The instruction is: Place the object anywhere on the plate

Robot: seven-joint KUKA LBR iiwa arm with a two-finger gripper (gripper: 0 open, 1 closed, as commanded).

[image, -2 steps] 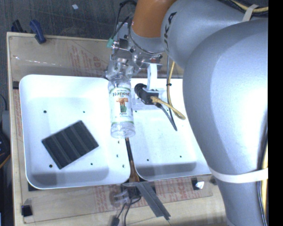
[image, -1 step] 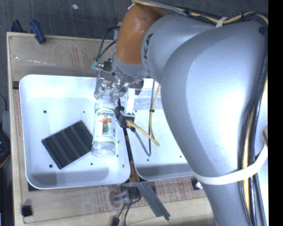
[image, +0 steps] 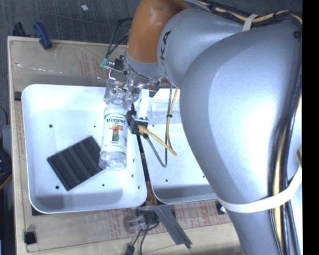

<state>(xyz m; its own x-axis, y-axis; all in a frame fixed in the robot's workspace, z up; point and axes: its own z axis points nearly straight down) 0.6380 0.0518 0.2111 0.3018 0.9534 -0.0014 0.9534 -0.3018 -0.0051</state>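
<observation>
We see a clear plastic bottle [image: 114,137] with a white label in the left bin [image: 37,142], near that bin's right wall. Its long axis runs nearly up and down the view, tilted slightly, with the base toward the lower edge and the neck toward the top. The gripper [image: 118,92] sits at the neck end, closed on the bottle's top, under the orange wrist band [image: 149,25]. A dark ribbed plate [image: 74,162] lies flat just left of the bottle's base, the bottle's lower end at its right corner. The right bin [image: 186,190] is largely covered by the arm [image: 239,105].
</observation>
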